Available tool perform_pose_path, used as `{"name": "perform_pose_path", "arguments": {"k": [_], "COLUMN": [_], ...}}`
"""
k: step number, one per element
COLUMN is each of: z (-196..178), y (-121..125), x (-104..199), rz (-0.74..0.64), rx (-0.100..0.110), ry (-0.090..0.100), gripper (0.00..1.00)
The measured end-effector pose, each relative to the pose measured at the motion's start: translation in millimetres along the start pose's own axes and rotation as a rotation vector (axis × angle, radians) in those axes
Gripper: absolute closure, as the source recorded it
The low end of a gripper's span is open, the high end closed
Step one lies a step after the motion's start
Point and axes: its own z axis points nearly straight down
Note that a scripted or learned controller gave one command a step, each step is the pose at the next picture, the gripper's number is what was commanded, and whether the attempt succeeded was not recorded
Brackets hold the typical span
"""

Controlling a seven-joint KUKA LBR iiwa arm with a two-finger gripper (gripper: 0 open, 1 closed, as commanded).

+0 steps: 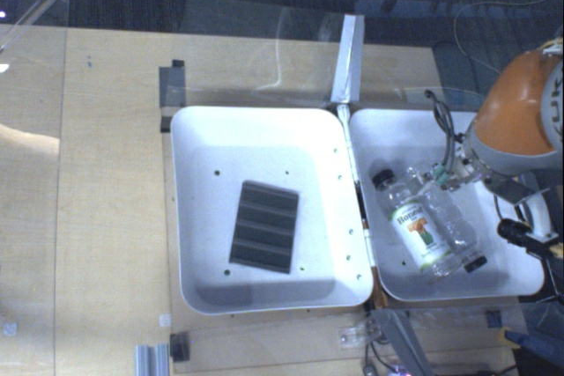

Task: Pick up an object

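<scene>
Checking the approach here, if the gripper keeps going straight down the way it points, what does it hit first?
Most likely the clear plastic bottle lying in the right bin; the gripper sits just over its upper end, though depth is hard to judge.

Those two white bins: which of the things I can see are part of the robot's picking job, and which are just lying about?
Part of the job:
- clear plastic bottles lying in the right bin
- dark ridged block lying flat in the left bin
- robot arm reaching over the right bin

Just lying about:
- cables behind the bins
- metal bracket between the bins' far corners
- wooden bench
</scene>
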Motion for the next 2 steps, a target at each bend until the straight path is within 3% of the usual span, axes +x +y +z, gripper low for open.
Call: {"name": "perform_pose_path", "arguments": {"k": [2], "z": [2.3], "y": [5.4], "x": [1.5], "rz": [-0.126], "rx": [-0.012], "ry": [-0.01], "gripper": [0.0]}}
